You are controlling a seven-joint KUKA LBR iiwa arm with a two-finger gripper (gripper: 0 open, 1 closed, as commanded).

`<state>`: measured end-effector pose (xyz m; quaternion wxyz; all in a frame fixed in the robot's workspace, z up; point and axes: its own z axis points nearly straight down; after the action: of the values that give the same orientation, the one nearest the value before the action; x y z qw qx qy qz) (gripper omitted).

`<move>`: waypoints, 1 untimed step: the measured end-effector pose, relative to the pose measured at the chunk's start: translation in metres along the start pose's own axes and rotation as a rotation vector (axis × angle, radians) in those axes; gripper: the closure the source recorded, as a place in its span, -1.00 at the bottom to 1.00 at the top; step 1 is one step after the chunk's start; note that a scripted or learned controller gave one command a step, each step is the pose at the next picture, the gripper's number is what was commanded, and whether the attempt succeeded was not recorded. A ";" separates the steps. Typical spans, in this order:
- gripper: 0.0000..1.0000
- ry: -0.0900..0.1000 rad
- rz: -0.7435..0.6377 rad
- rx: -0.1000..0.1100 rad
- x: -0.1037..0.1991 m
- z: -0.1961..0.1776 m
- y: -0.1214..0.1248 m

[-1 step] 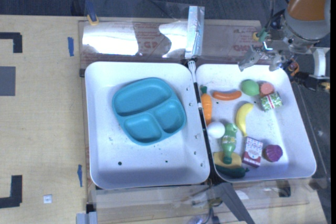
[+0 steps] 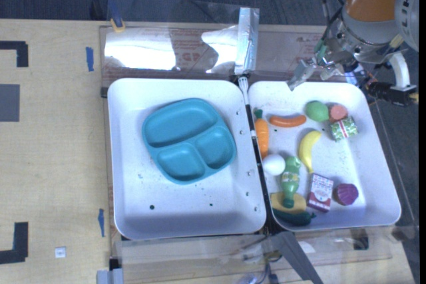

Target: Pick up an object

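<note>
The right bin [image 2: 383, 199] is crowded: toys fill it from 12 through 6 o'clock, packed tightest at 6. Open floor lies at its 3 o'clock side. In the left bin [image 2: 126, 203], 1 blue tray [image 2: 190, 140] takes the centre; its 6 o'clock strip is bare.

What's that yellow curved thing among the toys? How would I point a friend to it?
Look in the right-hand white bin, the one crowded with toy food. Near its middle lies a banana, below the orange sausage. It is the only plain yellow, curved piece there.
</note>
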<state>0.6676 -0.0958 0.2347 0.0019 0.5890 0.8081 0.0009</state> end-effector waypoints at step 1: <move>-1.00 -0.001 -0.014 -0.001 -0.009 0.147 -0.108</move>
<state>0.5678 -0.1375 0.0878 0.0027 0.5834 0.8122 0.0010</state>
